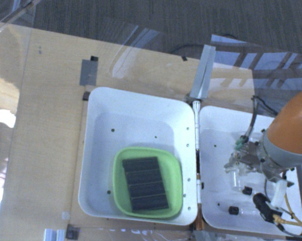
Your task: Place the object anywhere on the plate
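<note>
With the dark ridged block (145,184) already lying on the green plate (174,172), it could be dislodged if the tool (238,168), whose grip state cannot be told, is brought back carelessly.

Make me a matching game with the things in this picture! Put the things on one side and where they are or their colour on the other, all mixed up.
Things:
1. plate
2. dark ridged block
3. band on the arm
4. gripper

Clues:
A. orange
B. over the right bin
C. green, in the left bin
D. lying on the plate

Pairs: 1-C, 2-D, 3-A, 4-B
</note>
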Controlling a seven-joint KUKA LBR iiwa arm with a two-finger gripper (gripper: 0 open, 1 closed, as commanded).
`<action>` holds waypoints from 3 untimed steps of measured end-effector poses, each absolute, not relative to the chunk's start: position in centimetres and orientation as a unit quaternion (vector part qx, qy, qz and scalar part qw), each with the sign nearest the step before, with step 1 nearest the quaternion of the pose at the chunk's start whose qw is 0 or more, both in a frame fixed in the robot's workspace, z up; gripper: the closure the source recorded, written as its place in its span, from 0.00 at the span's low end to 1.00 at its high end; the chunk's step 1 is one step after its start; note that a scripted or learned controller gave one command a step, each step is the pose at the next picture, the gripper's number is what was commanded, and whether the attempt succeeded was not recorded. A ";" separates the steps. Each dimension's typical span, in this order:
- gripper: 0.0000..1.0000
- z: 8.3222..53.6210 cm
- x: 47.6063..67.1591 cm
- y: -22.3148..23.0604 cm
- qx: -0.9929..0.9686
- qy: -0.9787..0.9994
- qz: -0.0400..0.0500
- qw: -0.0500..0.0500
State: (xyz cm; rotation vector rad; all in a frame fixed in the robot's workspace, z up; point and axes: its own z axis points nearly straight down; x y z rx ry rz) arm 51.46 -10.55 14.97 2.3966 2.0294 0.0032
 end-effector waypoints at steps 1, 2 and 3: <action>1.00 18.5 48.8 -3.2 0.783 0.622 0.002 0.001; 1.00 18.5 48.8 -2.2 0.759 0.651 0.002 0.001; 1.00 18.4 48.8 -1.6 0.732 0.681 0.002 0.001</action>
